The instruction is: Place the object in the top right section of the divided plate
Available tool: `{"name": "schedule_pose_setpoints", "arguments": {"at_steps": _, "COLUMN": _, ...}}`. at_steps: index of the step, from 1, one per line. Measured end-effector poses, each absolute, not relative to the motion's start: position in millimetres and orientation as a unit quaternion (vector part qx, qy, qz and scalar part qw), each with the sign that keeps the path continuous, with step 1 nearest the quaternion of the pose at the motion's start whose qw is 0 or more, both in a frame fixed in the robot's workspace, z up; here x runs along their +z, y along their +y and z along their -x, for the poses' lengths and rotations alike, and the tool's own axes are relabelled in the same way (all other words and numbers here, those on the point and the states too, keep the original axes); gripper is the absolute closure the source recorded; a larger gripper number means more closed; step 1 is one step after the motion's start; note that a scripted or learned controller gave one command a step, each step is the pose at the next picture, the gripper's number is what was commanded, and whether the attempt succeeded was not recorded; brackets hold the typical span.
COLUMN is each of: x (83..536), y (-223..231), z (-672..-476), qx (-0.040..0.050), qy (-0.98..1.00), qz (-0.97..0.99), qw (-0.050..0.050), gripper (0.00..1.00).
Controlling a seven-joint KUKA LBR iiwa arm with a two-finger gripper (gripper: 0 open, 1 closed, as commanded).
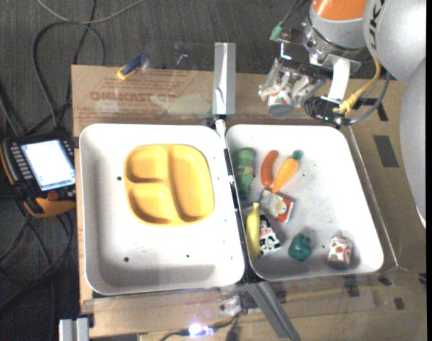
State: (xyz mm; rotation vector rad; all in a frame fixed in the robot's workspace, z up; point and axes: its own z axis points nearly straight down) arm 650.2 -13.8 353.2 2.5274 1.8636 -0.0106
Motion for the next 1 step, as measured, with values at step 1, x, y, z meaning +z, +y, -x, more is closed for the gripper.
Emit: {"name": "schedule_pose_setpoints", "arguments": {"at_steps": 1, "x": 432.2, "y": -70.4, "z": -563.8, "qx": -0.0025, "qy": 0.565, "qz": -0.825, "qw": 0.001, "gripper": 1.0}}
